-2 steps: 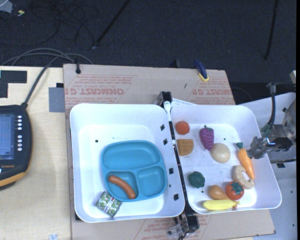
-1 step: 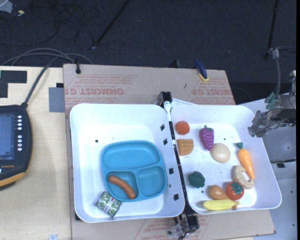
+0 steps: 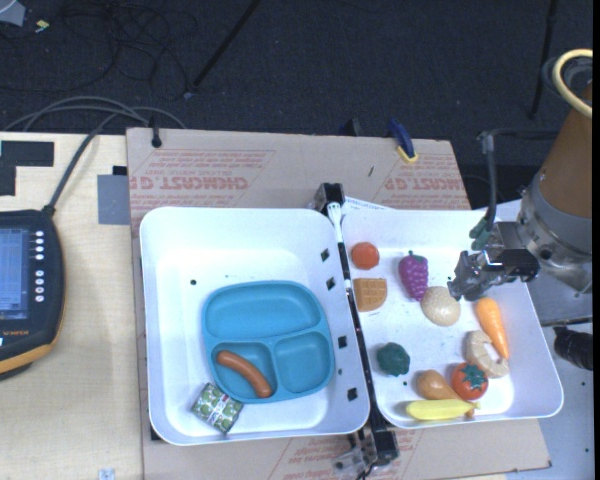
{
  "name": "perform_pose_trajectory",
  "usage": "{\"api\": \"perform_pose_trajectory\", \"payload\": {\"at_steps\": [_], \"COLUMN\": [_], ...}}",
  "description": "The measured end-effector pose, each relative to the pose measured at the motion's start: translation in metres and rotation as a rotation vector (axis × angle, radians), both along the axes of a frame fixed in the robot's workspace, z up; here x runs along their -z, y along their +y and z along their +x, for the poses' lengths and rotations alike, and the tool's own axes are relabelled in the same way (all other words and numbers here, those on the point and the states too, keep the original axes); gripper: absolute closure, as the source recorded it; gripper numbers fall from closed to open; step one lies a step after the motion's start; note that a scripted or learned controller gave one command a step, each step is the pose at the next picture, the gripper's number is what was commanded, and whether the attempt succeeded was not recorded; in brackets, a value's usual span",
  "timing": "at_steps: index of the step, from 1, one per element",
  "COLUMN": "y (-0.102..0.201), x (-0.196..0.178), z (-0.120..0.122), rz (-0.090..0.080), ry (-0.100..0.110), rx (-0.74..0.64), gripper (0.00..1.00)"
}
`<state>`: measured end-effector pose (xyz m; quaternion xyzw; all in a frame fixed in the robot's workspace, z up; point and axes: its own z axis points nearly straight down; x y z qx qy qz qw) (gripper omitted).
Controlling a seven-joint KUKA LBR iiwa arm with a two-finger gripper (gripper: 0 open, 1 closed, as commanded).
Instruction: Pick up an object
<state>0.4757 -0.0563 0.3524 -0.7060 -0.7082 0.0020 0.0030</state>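
Carrot [image 3: 492, 326] in the right bin [image 3: 540, 393] lies just near of the gripper [image 3: 470, 280], long axis running near-right to far-left with its thick end toward the black fingers, whose spread I cannot tell; a pale round potato [image 3: 441, 306] sits just left.

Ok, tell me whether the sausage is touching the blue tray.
Touching. The camera view shows the sausage lying inside the blue tray, resting in its lower-left compartment.
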Motion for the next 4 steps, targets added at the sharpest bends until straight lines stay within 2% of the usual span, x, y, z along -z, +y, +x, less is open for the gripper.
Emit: {"api": "perform_pose_trajectory", "payload": {"at_steps": [1, 2, 3, 4], "y": [-0.033, -0.042, 0.013, 0.077], "x": [0.0, -0.001, 0.022, -0.05], "z": [0.0, 0.032, 0.06, 0.0], "rz": [-0.002, -0.003, 0.0, 0.002], "ry": [-0.004, -0.006, -0.003, -0.011], "rx": [0.005, 0.003, -0.002, -0.004], "gripper": [1.0, 1.0, 1.0, 1.0]}}
